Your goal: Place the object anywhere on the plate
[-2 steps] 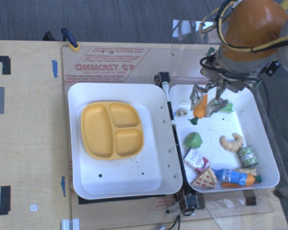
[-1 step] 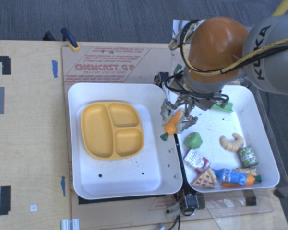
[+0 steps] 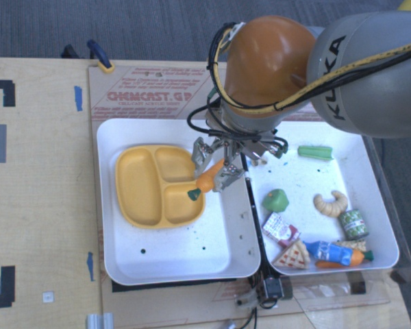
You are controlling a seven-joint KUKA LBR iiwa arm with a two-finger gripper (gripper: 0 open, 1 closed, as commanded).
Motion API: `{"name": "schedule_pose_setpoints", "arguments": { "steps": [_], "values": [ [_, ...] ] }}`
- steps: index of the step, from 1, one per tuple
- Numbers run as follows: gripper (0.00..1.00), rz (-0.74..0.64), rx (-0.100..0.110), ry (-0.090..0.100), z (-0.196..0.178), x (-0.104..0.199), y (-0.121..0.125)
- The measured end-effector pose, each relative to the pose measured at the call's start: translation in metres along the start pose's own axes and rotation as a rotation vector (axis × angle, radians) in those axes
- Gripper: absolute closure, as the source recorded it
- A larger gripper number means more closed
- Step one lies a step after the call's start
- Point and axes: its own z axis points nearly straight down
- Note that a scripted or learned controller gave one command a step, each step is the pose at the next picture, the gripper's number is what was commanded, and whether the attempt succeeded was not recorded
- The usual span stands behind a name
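1 pizza slice, 1 croissant R bin; jaws clamping 1 carrot at yellow plate edge.

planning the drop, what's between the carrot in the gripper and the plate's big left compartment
In the camera view, just the plate's raised divider and its two smaller right compartments; the carrot hangs in the gripper over their edge.
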Motion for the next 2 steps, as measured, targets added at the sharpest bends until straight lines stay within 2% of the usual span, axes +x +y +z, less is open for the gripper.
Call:
{"name": "schedule_pose_setpoints", "arguments": {
  "steps": [1,2],
  "values": [
    [0.0,0.004,0.001,0.003,0.001,0.002,-0.003],
    [0.0,-0.152,-0.007,0.011,0.067,-0.038,0.043]
  ]
}}
